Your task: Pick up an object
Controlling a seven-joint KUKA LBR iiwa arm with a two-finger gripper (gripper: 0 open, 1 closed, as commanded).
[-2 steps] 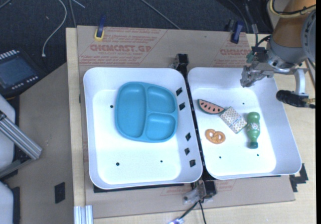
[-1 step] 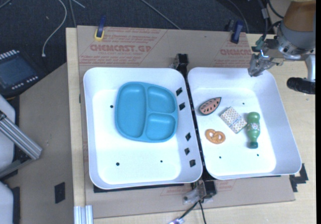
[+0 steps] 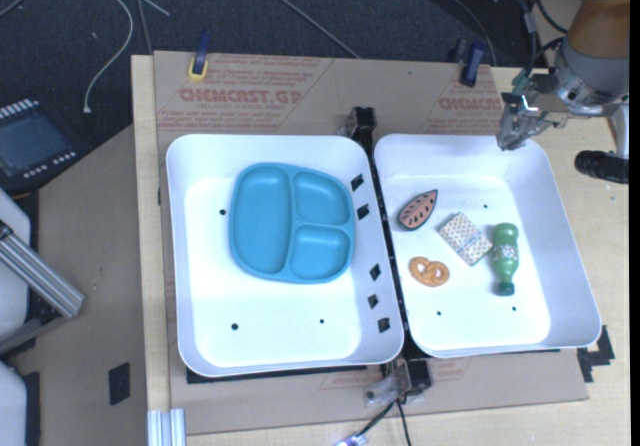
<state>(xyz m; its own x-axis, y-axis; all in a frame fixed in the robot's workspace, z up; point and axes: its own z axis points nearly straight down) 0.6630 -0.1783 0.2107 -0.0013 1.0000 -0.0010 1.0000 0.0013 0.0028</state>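
Note:
The right bin (image 3: 540,324) holds a brown leaf-shaped piece (image 3: 417,209), a small patterned white packet (image 3: 465,236), a green bottle (image 3: 504,256) lying on its side, and a pretzel (image 3: 429,272). My gripper (image 3: 512,137) hangs at that bin's far right corner, above the rim and well away from all four objects. Nothing shows between its tips.
The left bin (image 3: 200,314) bears a blue divided plate (image 3: 292,222). Black clamps run along the seam between the bins. Blue clips (image 3: 201,64) hold the cardboard base at the back. Cables lie on the dark floor beyond the bench.

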